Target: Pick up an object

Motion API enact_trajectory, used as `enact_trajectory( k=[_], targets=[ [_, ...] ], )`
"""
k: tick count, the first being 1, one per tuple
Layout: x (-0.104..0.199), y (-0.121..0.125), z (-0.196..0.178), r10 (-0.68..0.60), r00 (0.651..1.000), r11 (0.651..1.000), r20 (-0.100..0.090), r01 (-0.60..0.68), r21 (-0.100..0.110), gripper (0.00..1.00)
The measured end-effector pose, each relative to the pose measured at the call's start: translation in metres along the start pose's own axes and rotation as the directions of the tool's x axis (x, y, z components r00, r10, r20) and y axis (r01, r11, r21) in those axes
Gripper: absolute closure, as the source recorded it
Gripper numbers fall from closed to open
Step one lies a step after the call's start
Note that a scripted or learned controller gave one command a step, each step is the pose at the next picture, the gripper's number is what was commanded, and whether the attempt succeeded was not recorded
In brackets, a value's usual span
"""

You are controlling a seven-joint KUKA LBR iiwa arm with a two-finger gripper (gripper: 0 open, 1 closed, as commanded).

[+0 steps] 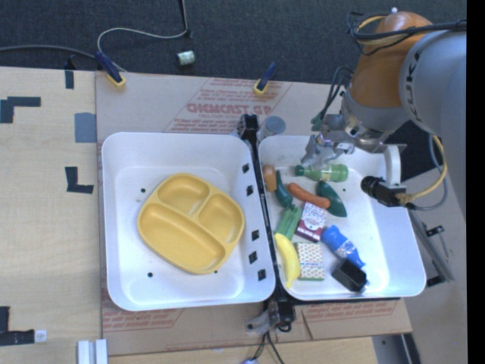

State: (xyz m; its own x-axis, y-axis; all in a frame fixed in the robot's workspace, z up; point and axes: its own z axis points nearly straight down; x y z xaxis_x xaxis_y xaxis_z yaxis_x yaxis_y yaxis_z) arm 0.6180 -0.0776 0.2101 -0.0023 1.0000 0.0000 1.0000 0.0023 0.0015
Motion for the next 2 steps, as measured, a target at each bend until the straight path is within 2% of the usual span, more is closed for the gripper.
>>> enact_trajectory(
  k=[1,2],
  targets=[
    [0.0,0.05,0.027,0.0,1.0,1.0,-0.001,0.0,0.004,1.0],
    [0.059,0.018,-0.03,-0.001,1.0,1.0,-0.001,0.001,0.002,1.0]
  ],
)
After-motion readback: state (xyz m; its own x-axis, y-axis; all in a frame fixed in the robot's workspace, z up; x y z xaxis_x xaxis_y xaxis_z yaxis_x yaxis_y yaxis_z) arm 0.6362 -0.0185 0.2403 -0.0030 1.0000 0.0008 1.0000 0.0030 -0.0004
